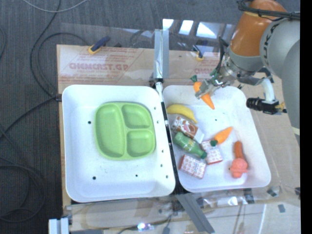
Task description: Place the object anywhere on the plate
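Carrot [206,97] is pinched between the gripper [208,87] fingers, green top up-left, orange tip pointing down-right, hanging over the back-left corner of the right bin [253,126]. Can't tell if it's touching the bin floor. Arm [258,28] comes in from the right, orange band above the wrist. Plate [126,130] is green, three compartments, sitting in the middle of the left bin [78,179], well apart from the carrot. Right bin also has a banana [181,112] near the left wall, a green bottle [189,145], three small red-white cartons [194,165], a second carrot [223,135], a sausage [238,149] and a pink lump [239,168]. Both bins sit on the table [97,69].
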You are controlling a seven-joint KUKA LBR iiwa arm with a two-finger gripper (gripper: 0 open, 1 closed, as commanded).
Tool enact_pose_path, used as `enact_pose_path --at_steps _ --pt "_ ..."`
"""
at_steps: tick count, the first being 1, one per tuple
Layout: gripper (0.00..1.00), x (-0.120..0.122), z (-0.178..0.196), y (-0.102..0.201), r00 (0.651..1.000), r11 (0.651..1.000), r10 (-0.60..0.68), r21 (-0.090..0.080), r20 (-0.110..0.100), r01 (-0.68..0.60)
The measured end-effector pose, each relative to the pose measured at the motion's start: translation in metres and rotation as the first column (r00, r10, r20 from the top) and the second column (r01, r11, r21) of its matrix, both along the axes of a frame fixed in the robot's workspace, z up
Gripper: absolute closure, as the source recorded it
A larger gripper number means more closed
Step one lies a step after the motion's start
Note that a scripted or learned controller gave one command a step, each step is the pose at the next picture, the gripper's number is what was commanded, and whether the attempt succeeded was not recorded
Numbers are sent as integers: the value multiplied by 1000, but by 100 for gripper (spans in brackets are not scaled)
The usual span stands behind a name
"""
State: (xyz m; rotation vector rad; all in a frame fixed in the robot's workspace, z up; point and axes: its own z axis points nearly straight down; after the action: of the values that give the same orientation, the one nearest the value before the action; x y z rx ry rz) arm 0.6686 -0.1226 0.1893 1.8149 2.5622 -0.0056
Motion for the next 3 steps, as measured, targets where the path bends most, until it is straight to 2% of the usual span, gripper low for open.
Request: enact_pose_path --at_steps 1,2,3 --pt "100 0 10 69 988 988 155 3 0 -155" --pt "100 0 84 35 940 940 341 0 1 -341" --pt "100 -15 16 100 916 916 400 4 0 -400"
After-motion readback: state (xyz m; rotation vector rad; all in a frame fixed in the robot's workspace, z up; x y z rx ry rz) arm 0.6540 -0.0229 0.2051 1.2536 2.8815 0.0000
